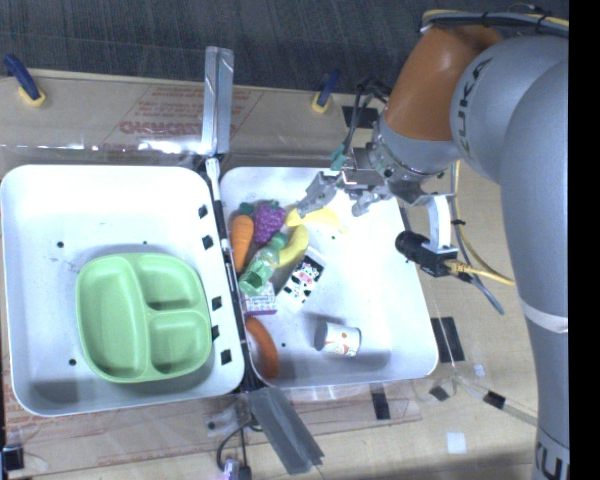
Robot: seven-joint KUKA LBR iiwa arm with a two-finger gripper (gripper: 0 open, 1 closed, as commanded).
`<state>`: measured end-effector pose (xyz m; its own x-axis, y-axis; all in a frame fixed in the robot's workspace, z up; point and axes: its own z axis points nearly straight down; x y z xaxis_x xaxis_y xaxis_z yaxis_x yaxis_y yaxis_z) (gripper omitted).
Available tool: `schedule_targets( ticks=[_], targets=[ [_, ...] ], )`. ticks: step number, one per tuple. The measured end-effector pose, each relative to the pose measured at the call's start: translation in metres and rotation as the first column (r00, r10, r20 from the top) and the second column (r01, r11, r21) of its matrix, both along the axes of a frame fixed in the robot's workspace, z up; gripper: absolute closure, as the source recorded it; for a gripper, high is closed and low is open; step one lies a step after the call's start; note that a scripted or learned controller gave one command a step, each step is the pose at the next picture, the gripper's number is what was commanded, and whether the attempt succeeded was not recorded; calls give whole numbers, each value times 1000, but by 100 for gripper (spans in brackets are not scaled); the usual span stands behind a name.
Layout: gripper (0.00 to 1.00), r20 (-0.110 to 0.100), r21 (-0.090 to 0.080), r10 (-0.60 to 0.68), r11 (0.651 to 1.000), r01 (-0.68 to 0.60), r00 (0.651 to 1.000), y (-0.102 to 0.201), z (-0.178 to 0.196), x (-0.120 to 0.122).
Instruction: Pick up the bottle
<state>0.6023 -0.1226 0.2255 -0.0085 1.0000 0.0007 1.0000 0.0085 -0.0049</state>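
In the right-hand bin (405, 308) the gripper (338, 198) hangs with its fingers spread and nothing between them. A miss looks likely to me: the bottle (261, 269) is wedged among a carrot (241, 240), grapes (269, 218) and a banana (296, 243), so the fingers could snag a neighbour instead. The bottle lies by the bin's left wall, below and left of the gripper, apart from it.

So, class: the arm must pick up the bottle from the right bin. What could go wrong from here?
1. The bottle lies packed between the carrot, grapes and banana, so the end effector may catch a neighbour instead.
2. It sits by the bin's left wall, leaving little room for fingers.
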Motion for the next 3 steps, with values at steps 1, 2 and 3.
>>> schedule_targets(
  ticks=[1,2,3],
  targets=[
    [0,0,-1,-234,972,234,972,-16,-46,-112],
    [0,0,-1,-383,924,383,924,30,-135,-125],
    [0,2,0,-279,960,279,960,7,-113,-98]
  ],
)
